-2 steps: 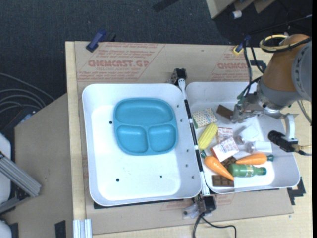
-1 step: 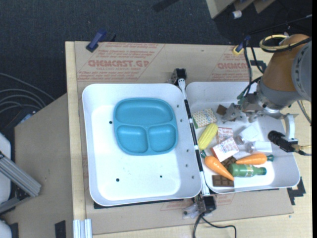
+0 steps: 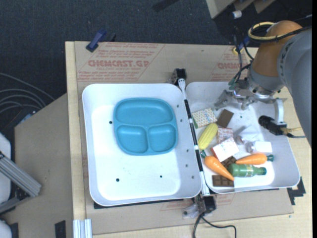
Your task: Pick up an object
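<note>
Blue 3-section plastic tray (image 3: 145, 125), glossy white bins (image 3: 99, 148), ridged yellow corn (image 3: 207, 135)

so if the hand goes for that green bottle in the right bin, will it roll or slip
Probably both. The green bottle lies on its side and looks round, so a push could roll it. Its surface looks smooth, likely slippery. An orange carrot lies close alongside and another carrot sits at its cap end, which may check rolling.

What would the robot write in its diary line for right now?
arm: above right bin | held: nothing seen | toys: corn, two carrots, green bottle | left bin: blue tray
</note>
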### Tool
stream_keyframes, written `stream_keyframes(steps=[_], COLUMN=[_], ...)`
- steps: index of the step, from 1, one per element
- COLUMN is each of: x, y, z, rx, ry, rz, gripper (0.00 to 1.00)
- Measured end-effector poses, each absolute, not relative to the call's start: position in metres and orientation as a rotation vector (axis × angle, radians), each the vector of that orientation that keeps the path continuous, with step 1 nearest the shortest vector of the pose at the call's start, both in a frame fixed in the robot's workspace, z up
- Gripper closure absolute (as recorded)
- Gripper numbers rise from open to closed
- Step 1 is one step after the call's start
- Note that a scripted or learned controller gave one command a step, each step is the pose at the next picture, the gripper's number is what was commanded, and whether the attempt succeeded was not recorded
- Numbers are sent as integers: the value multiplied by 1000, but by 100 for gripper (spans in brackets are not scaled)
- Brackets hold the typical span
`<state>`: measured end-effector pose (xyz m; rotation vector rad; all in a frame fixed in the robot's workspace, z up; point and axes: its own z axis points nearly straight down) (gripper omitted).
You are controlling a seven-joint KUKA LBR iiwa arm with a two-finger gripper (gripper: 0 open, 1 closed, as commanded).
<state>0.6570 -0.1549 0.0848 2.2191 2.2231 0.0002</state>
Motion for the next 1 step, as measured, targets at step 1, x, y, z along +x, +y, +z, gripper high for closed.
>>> stream_keyframes(steps=[1], x=[667], y=[-119], z=[85], rx=[2218], ry=[2222], rz=[2], gripper=[0])
